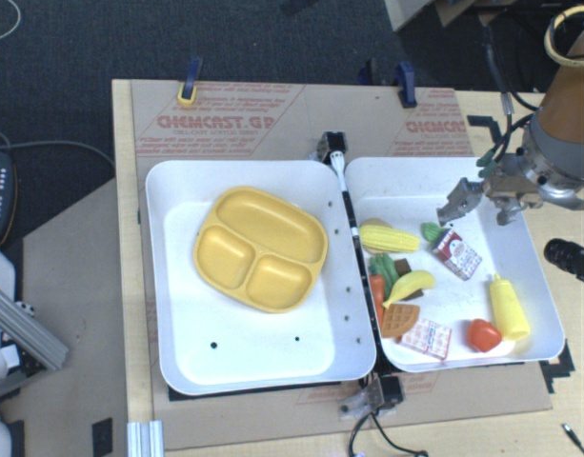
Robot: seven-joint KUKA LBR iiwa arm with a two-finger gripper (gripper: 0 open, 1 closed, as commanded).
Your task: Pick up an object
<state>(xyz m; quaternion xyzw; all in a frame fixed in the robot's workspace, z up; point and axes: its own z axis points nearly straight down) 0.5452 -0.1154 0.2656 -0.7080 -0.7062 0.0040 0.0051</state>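
Note:
My gripper hangs over the back of the right bin, open, with nothing between its fingers. Just below it lie a red-and-white packet and a small green piece. Further left and forward in the same bin are a corn cob, a banana, a green vegetable, an orange carrot, a brown waffle, a white-and-red box, a red tomato and a yellow bottle.
The left bin holds a yellow three-compartment plate. A black divider rail runs between the bins. Blue clamps sit at the back edge of the board. The arm's orange band stands at the right.

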